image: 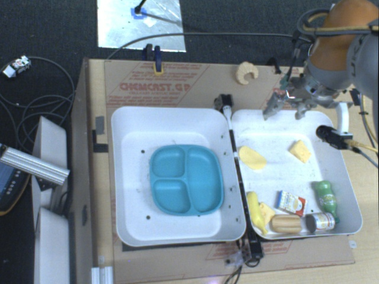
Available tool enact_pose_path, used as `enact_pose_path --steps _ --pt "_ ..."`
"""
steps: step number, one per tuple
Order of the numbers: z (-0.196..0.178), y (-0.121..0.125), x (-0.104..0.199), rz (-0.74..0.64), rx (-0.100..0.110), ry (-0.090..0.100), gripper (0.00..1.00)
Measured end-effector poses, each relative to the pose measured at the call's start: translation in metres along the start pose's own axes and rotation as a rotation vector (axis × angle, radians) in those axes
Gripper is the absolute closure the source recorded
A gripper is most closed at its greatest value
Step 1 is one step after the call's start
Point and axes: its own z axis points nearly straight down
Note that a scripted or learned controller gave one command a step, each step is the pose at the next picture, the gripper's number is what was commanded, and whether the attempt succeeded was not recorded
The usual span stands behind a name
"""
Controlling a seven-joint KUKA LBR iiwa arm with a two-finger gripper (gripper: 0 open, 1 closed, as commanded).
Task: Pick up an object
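Note:
My gripper (pixel 285 109) hangs over the far edge of the right bin (pixel 343 176), its two grey fingers spread apart with nothing between them. Below it in that bin lie a yellow cheese wedge (pixel 301 151) and a flat yellow piece (pixel 253 158). Along the near side sit a banana (pixel 254 209), a bread roll (pixel 286 223), a small red and white carton (pixel 291 203), a tin can (pixel 320 221) and a green bottle (pixel 325 197). All of these lie apart from the gripper.
The left bin (pixel 127 129) holds a blue divided plate (pixel 186 179). A beige pastry-like item (pixel 247 72) lies on the cardboard behind the bins. A black cable (pixel 237 34) runs across the back, and a black clip (pixel 224 102) sits between the bins.

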Motion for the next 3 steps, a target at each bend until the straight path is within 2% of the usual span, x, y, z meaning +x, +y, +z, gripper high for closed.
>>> enact_pose_path --steps 1,2,3 --pt "0.105 -0.045 -0.052 0.002 0.004 -0.001 0.00" --pt "0.084 -0.048 -0.082 0.003 -0.001 -0.001 0.00" --pt "0.127 -0.057 -0.072 0.003 -0.005 -0.003 0.00"
